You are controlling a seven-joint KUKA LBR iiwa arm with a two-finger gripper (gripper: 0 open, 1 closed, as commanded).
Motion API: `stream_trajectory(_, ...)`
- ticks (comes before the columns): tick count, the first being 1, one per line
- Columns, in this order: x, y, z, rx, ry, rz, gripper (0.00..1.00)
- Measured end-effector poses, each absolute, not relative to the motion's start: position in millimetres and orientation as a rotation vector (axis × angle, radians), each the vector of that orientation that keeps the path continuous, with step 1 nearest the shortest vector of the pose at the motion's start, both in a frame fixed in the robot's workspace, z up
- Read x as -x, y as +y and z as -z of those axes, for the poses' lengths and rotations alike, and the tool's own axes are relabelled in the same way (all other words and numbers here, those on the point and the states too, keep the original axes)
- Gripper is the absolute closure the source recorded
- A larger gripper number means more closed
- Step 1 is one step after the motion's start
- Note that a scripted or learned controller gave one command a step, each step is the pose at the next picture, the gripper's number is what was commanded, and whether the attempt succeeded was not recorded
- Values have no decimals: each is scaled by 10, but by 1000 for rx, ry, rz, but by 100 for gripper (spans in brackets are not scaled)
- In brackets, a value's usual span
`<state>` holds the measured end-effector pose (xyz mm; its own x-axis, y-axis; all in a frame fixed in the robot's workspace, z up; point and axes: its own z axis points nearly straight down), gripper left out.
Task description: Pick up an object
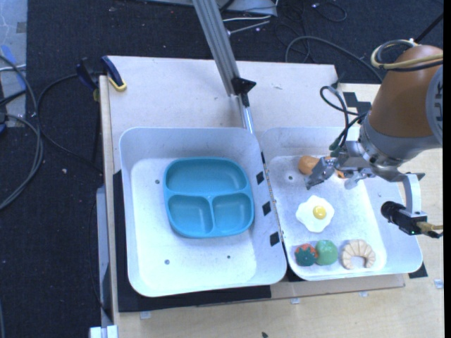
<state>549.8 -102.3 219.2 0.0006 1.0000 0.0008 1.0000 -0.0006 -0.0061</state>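
Along the near edge of the right bin (402, 263) three small toys are lined up: a red and green piece (305, 254) on the left, a green round piece (326, 251) touching it, and a pale croissant (358, 253) just to the right, apart from the green one. A little farther in, a fried egg toy (315, 214), white with a yellow yolk, is laid flat near the middle of that bin. In the left bin (141, 210) a blue divided tray (208, 196) with three compartments is set roughly in the centre. Farther still in the right bin, the gripper (331, 173) is held low over the bin floor, just beyond the egg, with the grey arm and its orange band (403, 94) entering from the right. An orange-brown rounded object (307, 164) is seen just to the left of the gripper, close to or touching the left finger (317, 174); contact cannot be confirmed. A small orange patch is also visible beside the gripper's right side, partly hidden. The dark fingers appear parted, though how wide cannot be told, and nothing is clearly seen pinched between them. Beyond the bins, a slanted metal post (218, 37) is fixed at the far side of the bench (183, 90), and a yellow-tipped clamp (113, 76) is seen at the bench's far left corner.
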Motion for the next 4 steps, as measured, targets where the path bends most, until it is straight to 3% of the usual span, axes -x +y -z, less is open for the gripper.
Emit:
stream_trajectory(2,-5537,-1094,-965,2224,-2222,0,0)
stream_trajectory(3,-5552,-1105,-1110,2230,-2223,4,100)
stream_trajectory(4,-5621,-1067,-1724,2222,-2228,5,100)
